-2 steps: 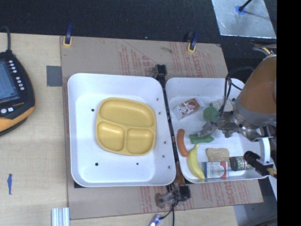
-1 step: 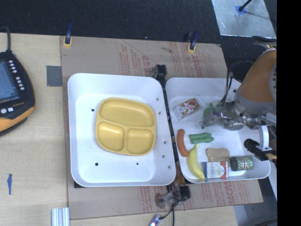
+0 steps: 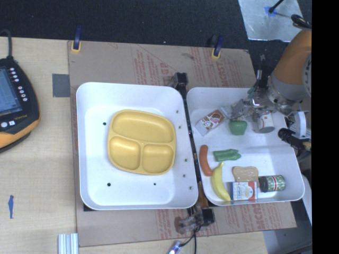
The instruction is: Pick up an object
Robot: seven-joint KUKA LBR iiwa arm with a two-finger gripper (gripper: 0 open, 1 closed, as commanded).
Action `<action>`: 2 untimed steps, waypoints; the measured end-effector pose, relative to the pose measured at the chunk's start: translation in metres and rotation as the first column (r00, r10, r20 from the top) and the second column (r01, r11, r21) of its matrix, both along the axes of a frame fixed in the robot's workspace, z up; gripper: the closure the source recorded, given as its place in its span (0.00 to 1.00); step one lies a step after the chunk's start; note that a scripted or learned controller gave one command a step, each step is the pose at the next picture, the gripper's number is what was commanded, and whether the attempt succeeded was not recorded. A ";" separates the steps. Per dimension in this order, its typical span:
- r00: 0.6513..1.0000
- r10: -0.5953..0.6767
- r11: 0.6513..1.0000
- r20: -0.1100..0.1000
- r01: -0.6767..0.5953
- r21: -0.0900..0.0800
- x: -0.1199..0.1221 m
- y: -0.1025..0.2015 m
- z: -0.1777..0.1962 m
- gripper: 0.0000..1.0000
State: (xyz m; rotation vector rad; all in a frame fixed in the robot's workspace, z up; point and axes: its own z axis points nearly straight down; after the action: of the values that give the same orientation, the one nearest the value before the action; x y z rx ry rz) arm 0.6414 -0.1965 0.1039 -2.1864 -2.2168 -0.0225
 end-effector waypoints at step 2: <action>1.000 -0.001 1.000 0.007 0.001 -0.008 0.018 -0.004 0.034 0.00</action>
State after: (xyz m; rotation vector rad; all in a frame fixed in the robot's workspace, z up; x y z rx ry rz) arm 0.6593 -0.2005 0.1378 -2.1948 -2.2236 -0.0207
